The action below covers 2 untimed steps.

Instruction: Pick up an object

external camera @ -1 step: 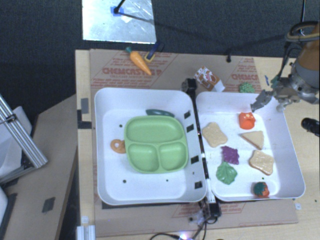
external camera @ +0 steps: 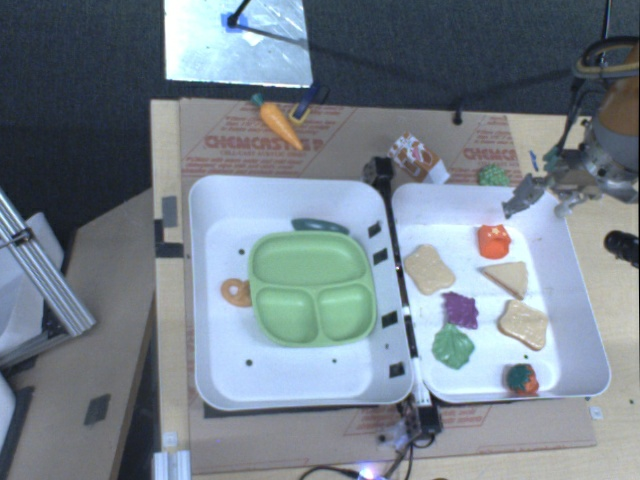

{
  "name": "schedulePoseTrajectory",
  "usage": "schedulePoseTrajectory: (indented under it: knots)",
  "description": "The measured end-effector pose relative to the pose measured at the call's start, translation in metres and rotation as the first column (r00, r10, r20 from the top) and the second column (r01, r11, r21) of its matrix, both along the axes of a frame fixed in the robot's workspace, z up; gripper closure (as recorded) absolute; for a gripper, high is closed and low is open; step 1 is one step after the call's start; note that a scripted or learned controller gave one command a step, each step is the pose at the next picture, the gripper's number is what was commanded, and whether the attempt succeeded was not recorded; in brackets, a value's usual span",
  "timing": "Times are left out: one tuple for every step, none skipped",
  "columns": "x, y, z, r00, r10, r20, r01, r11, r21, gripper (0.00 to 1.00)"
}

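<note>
Dark carpet surrounds a tabletop [external camera: 120,258] carrying two white bins. At right of frame the pincer [external camera: 545,196] hovers over the right bin's [external camera: 590,353] upper edge, prongs spread and holding nothing, seemingly lined up for the orange-red toy [external camera: 493,240] just below-left. Toy bread and greens lie scattered nearby, within reach.

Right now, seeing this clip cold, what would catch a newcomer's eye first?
Most striking is the green divided plate filling the middle of the left bin, with a small orange ring beside it. The right bin holds scattered toy food: a red-orange piece, bread slices, purple and green bits. The gripper hovers over that bin's far right corner, and a toy carrot lies outside on the bench.
</note>
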State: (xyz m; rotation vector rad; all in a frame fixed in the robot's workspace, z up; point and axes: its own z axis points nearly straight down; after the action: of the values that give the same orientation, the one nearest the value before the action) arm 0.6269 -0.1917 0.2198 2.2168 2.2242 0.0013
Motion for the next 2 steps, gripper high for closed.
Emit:
schedulePoseTrajectory:
  knots:
    - [-0.004,-0.001,-0.041,1.0,-0.001,-0.001,0.001,1.0,0.0,0.0]
    - [-0.01,0.005,-0.1,1.0,-0.002,-0.002,0.002,1.0,0.001,0.0]
